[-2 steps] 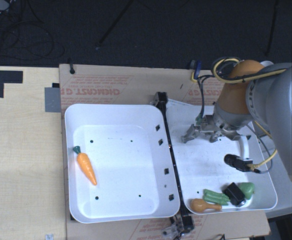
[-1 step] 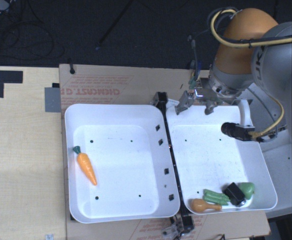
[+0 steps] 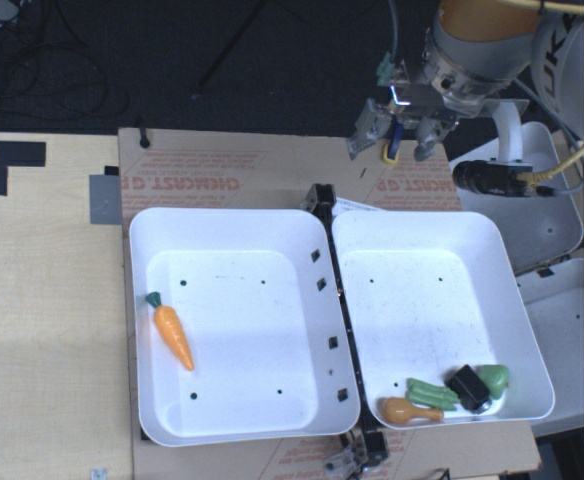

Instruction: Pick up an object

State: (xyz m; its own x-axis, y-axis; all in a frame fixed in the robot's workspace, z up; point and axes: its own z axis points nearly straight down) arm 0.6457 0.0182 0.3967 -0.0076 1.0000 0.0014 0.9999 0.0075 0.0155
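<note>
Carrot (image 3: 173,335) lies in the left bin (image 3: 227,230), close against that bin's left wall, its green stub pointing to the far left and its orange tip toward the near right. The gripper (image 3: 400,140) hangs at the far right of the scene, above the cardboard sheet (image 3: 222,173) beyond the far rims of both bins, so the carrot is well apart from it, off to the left and much nearer the camera. Its two grey fingers (image 3: 365,133) stand parted with a clear gap between them, where a small blue and yellow part of the gripper shows, and nothing is held there. The arm (image 3: 492,28) reaches in from the upper right, its orange band just above the wrist. In the right bin (image 3: 422,230) a small cluster sits in the near right corner, also well apart from the gripper: a green bean pod (image 3: 432,394), a black block (image 3: 469,387) resting beside it, a green leafy piece (image 3: 495,376) touching the block on its right, and a tan pear-shaped toy (image 3: 408,411) just nearer than the pod. The two bins touch along a black clip strip (image 3: 334,308) running near to far between them.
</note>
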